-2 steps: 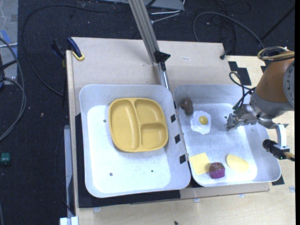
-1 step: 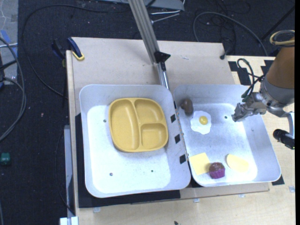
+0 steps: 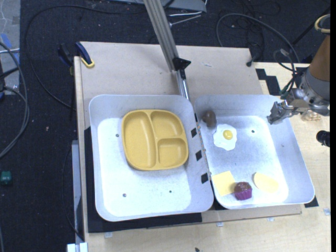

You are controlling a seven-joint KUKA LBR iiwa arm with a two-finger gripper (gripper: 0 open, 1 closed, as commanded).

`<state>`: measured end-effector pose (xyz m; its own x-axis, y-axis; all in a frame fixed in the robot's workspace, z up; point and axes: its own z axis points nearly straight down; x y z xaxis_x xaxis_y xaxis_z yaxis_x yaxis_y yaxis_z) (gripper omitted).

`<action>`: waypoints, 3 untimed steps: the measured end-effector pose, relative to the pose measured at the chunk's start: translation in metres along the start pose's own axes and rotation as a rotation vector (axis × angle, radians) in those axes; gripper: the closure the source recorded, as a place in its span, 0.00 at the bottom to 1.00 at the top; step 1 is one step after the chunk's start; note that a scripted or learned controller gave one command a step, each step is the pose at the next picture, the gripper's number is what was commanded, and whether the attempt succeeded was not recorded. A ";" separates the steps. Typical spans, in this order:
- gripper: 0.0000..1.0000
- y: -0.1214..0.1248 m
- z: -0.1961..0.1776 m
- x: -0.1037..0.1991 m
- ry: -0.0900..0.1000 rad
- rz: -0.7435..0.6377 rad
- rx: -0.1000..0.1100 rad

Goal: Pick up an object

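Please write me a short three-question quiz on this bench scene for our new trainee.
1. True or false: the yellow three-compartment plastic plate lies in the left white bin.
2. Which item in the right white bin lies nearest the flat fried egg toy? A) the small round brown object B) the purple round object C) the pale yellow oval slice
3. Fill in: the square yellow cheese-like slice touches the ____ object.

Key: 1 true. 2 A. 3 purple. The gripper hangs over the right bin's upper right edge, holding nothing visible.
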<state>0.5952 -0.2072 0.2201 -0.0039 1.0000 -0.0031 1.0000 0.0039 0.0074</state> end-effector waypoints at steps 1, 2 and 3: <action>1.00 0.002 -0.052 0.000 0.000 0.000 0.000; 1.00 0.008 -0.055 0.053 0.004 -0.004 0.006; 1.00 0.011 -0.038 0.100 0.004 -0.002 0.008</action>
<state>0.6054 -0.1065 0.2578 -0.0063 1.0000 0.0004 1.0000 0.0063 -0.0011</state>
